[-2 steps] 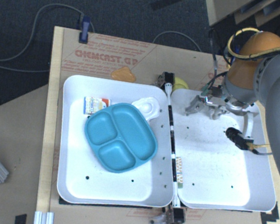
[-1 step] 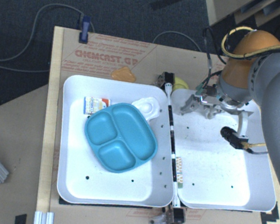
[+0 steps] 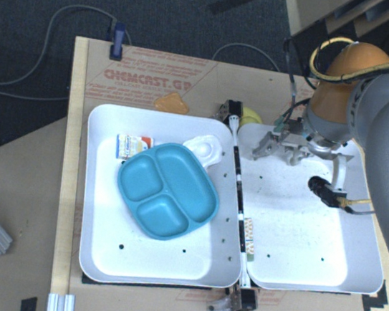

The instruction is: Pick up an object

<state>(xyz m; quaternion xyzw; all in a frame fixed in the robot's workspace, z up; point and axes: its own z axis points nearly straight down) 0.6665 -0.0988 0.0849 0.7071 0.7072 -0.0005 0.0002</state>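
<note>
Two shallow white bins sit side by side on the bench, and everything worth grabbing lies in the left bin [image 3: 89, 230]: a blue divided plate [image 3: 167, 191] near its middle, a small white cup or lid [image 3: 204, 147] touching the plate's far edge, and a little printed carton [image 3: 132, 145] tucked half under the plate towards the bin's far left corner. The gripper [image 3: 282, 148] hangs over the far left corner of the right bin [image 3: 310, 255], close to the divider; whether its pincer is wide or narrow I cannot tell from this angle. From where it is, the arm [image 3: 349, 87] would, I think, have to cross the divider, and a low pass could clip the raised rims. The plate looks broad and shallow, so a pinch on its rim might slip or drag the carton and cup along. On the brown board [image 3: 87, 99] beyond the bins I can read "CHEMCAST" in red; the carton's print is too small to make out. Something yellow [image 3: 249, 116] and something orange [image 3: 172, 102] lie outside the bins' far edge.
</note>
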